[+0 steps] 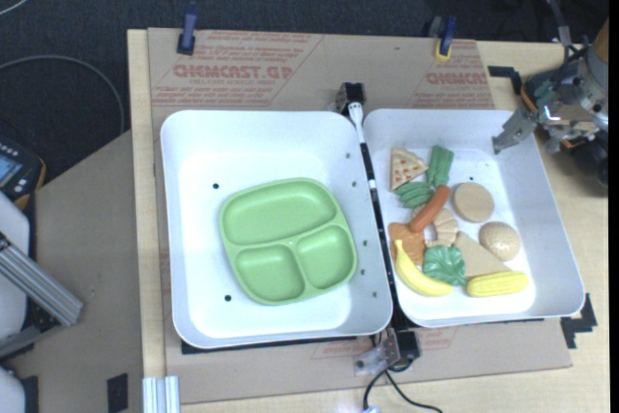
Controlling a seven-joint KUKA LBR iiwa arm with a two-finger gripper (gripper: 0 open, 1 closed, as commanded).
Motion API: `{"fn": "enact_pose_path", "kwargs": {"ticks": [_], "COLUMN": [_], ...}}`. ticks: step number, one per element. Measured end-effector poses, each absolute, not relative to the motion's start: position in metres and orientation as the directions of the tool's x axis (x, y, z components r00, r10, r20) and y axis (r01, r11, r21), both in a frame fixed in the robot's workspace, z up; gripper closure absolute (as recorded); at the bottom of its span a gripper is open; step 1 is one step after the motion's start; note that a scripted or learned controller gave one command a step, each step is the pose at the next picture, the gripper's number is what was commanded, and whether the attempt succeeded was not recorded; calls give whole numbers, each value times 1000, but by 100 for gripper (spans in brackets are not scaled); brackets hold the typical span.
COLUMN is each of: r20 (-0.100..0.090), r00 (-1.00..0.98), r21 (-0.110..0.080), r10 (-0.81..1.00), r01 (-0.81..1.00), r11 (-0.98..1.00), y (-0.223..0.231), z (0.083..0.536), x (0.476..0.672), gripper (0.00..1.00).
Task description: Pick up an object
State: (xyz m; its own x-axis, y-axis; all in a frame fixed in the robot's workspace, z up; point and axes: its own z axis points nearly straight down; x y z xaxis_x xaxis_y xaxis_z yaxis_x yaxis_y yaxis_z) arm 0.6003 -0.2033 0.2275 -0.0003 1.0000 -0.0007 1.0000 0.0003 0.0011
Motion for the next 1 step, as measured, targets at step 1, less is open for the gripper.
{"fn": "enact_pose_path", "kwargs": {"ticks": [1], "r20": [5], "r00": [1], "r21": [-11], "r10": [1000], "r01": [1000], "r11": [-1], "y": [-165], "z": [78], "x": [524], "gripper": [0]}}
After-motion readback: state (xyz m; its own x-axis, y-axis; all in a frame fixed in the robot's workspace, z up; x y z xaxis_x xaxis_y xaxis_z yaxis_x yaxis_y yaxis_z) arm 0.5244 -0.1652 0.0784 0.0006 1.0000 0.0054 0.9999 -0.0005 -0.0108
